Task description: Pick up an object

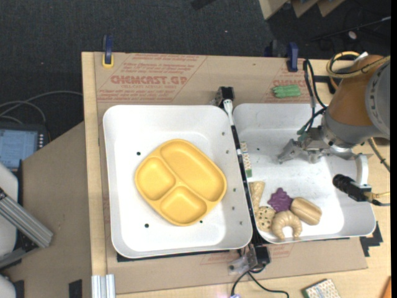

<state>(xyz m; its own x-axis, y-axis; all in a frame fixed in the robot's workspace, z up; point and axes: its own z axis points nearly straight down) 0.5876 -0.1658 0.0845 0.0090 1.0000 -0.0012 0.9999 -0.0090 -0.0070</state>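
My gripper [303, 156] hangs over the middle of the right bin [273, 124], its fingers [284, 156] spread open with nothing between them. Toy foods lie clustered at that bin's near end, well below the gripper: a purple piece [280, 198], a tan bread roll [306, 210], a croissant [286, 225], a speckled cookie [265, 216] and a pale wedge [256, 191]. The gripper touches none of them.
A yellow three-part plate [180, 181] lies in the left bin [119, 166]. A small green thing [286, 91] rests on the bench behind the right bin. The divider between the bins runs just left of the toy foods.
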